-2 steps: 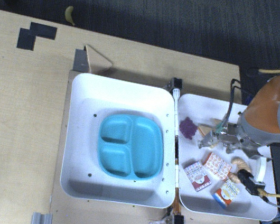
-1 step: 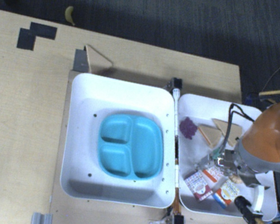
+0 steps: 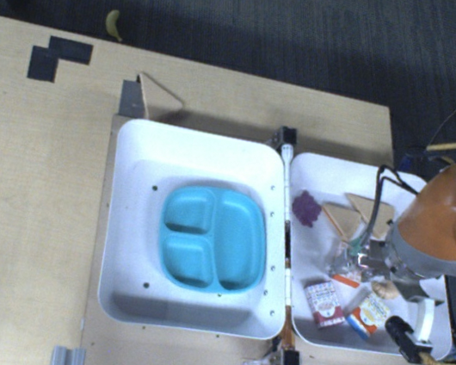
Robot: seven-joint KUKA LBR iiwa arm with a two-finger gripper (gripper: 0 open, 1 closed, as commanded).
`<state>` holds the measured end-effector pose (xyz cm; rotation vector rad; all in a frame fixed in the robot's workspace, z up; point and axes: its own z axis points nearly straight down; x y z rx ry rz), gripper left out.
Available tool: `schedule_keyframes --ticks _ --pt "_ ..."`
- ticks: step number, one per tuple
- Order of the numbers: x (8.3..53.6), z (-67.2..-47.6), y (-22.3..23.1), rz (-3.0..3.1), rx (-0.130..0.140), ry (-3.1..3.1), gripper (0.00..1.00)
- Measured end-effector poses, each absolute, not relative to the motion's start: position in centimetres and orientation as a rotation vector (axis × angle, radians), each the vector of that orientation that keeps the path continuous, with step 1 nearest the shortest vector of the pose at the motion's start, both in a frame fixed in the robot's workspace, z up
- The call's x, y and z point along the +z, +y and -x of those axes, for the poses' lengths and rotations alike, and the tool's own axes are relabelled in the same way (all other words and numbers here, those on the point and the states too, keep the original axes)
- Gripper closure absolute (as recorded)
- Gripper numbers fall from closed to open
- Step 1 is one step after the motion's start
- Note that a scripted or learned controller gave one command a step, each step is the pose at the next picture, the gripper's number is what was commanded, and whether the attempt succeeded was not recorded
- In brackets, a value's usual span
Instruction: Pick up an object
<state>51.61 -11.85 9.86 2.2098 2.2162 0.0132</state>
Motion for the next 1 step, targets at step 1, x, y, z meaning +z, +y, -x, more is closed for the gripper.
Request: schedule_keyframes --ticks 1 --pt "18.51 -53.20 -2.15 -2.214 0.006 2.227 1.00"
